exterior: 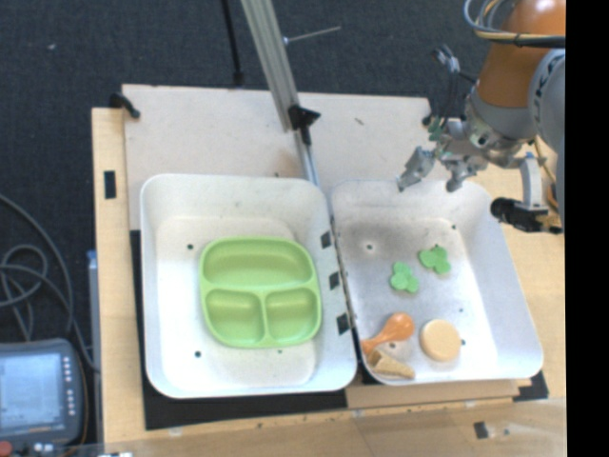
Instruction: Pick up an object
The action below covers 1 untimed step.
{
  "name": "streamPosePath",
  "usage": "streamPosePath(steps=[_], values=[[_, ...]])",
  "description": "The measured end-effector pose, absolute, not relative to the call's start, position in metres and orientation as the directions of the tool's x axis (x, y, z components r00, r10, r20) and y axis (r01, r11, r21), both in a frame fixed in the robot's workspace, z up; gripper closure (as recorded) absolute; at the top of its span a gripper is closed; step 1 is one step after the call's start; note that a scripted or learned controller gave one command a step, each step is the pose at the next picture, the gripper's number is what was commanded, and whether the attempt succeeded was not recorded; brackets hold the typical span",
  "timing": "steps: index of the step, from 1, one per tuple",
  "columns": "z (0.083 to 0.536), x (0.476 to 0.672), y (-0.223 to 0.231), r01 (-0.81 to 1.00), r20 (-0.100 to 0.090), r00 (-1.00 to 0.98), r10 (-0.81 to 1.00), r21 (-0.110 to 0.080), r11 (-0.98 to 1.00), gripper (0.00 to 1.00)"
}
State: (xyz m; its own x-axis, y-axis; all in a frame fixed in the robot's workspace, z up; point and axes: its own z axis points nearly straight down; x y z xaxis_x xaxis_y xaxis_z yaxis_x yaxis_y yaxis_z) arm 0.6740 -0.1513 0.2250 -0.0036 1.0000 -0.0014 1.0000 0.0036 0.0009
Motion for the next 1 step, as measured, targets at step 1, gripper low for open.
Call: streamPosePath(steps=[1], values=[[0.2251, 0.6739, -0.1519, 1.0, -0.003, -0.005, 1.0, 0.0, 0.005, 0.0]])
